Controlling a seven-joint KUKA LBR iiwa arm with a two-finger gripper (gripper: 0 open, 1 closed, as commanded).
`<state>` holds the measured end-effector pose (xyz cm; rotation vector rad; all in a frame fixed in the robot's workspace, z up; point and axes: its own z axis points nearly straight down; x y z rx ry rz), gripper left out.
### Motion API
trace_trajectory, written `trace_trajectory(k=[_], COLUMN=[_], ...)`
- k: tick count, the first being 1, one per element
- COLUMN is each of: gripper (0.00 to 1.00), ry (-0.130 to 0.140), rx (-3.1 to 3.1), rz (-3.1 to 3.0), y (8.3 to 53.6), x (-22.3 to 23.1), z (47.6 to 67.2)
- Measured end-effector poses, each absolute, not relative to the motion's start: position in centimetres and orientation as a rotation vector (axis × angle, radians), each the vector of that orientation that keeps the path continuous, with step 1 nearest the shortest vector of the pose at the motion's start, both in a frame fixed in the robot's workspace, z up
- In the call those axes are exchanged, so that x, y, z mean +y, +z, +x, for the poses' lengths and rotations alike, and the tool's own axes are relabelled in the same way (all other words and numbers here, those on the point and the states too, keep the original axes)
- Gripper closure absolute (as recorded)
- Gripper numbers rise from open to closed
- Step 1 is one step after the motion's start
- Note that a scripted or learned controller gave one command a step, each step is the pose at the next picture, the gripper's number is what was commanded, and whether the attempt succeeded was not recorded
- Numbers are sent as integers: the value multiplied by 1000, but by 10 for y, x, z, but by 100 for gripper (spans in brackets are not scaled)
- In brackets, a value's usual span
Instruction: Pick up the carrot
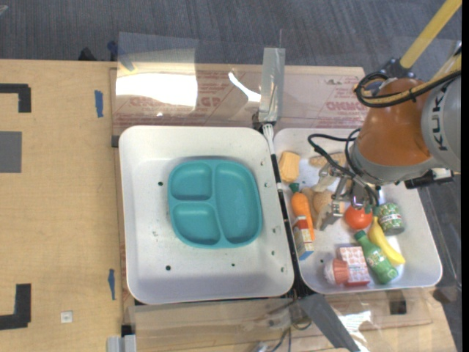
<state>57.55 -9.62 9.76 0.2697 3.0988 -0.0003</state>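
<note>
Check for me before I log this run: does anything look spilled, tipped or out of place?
Nothing stands out. The teal tray sits flat in the left bin; the carrot lies among toy foods in the right bin, under the gripper.

This looks like a robotics lab: a plywood bench point(51, 196) marked with black tape and blue tape tabs at the frame's left, two white bins point(212, 141) at centre, clear plastic sheeting point(220, 94) behind them, grey carpet point(220, 6) across the top.
</note>
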Motion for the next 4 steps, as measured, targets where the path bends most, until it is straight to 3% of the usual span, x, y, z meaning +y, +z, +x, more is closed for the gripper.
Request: trace_trajectory(k=[1, 2, 3, 4], gripper=[0, 100, 100, 100], ry=[6, 8, 9, 3], rx=[3031, 3023, 2905, 2971], rz=[711, 706, 1175, 1023], y=[97, 112, 187, 185], x=[-91, -90, 33, 74], z=[627, 630, 607, 541])
